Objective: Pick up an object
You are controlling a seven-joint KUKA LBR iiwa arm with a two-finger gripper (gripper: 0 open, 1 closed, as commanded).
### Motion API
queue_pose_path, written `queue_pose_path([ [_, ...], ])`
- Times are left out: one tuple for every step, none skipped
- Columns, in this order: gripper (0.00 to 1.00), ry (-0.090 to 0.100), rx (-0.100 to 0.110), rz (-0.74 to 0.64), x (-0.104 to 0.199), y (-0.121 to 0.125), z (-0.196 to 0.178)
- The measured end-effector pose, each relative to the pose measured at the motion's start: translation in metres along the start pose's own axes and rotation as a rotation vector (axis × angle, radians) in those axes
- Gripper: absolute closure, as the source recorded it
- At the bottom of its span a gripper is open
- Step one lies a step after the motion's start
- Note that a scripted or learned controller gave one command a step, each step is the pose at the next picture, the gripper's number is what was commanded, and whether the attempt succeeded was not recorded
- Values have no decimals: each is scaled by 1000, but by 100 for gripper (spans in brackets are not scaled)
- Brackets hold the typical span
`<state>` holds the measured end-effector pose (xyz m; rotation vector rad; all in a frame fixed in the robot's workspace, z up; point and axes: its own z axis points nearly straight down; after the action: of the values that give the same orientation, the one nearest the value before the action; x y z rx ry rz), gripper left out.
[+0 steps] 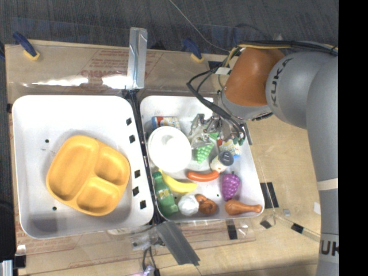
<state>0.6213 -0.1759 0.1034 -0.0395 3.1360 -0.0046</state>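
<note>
My gripper [208,130] hangs low over the upper middle of the right bin [253,171], below the arm's orange band. Right under it lie a green bunch of grapes [202,153] and a small white and blue toy [223,158]. A white round bowl [168,147] sits just to its left. In front of these lie a red sausage [202,176], a yellow banana [178,184], purple grapes [230,184], a brown drumstick [241,207], a green bottle [164,198], a white ball [188,206] and a small brown piece [206,205]. Nothing is seen held.
The left bin [29,125] holds a yellow divided plate [87,174]. A small can [164,121] lies at the right bin's back left corner. Black cables [201,82] run from the wrist across the cardboard behind the bins. A metal clamp [137,59] stands at the divider.
</note>
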Motion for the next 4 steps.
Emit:
queue_pose_path([
  [100, -9, 1, 199, -28, -11, -190],
  [100, 7, -6, -377, -9, 25, -99],
  [100, -2, -1, -706, -38, -13, -151],
  [100, 4, -5, -972, 29, -34, -166],
])
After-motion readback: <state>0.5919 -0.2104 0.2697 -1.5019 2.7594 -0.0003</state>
